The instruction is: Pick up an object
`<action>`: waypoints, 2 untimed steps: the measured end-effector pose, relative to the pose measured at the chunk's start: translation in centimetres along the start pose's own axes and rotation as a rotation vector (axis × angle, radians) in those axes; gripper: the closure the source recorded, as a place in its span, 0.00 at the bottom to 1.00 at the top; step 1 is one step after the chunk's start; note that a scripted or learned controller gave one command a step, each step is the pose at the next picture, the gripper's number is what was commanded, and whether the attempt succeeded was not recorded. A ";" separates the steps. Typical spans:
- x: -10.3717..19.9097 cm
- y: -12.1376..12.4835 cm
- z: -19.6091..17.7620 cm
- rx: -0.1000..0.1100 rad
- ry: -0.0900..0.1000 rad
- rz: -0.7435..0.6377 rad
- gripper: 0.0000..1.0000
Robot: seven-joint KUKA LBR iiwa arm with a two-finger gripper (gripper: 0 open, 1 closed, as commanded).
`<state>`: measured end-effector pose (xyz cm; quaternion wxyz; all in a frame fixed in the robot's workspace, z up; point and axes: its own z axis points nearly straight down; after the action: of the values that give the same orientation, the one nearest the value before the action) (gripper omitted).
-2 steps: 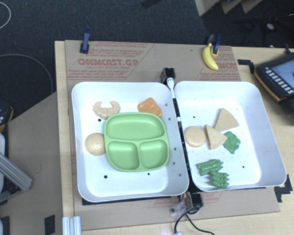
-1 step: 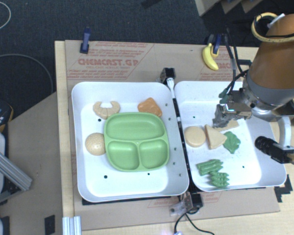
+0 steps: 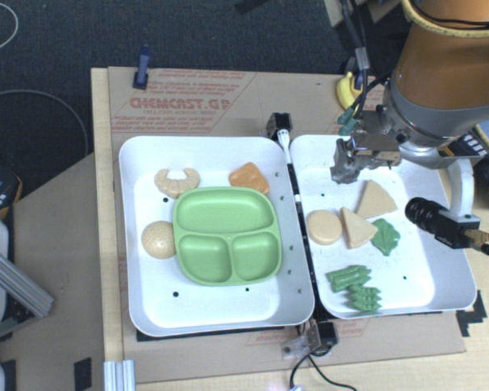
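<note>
My gripper (image 3: 343, 169) hangs low over the back left part of the right bin (image 3: 448, 287), with the bin floor bare beneath it. Just to its right lies a tan wedge (image 3: 377, 198). In front of it sit a second tan wedge (image 3: 357, 229) and a round beige disc (image 3: 324, 226). A green leafy piece (image 3: 385, 237) lies right of the wedges. Two green bean-like pieces (image 3: 348, 277) (image 3: 364, 298) rest near the bin's front edge. I see nothing held in the gripper.
The left bin (image 3: 138, 287) holds a green divided plate (image 3: 226, 235), a pale croissant shape (image 3: 177, 181), an orange piece (image 3: 249, 177) and a round beige ball (image 3: 158, 239). A black clamp (image 3: 279, 125) sits at the bins' divider. A black cylinder (image 3: 436, 218) juts over the right bin.
</note>
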<state>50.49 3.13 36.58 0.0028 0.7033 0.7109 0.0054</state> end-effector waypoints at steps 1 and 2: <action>5.3 -1.3 -17.0 -0.009 0.002 0.004 1.00; -3.1 -2.4 -17.1 0.006 -0.006 0.020 1.00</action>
<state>47.91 -0.07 53.63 0.0027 0.7103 0.7039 0.0013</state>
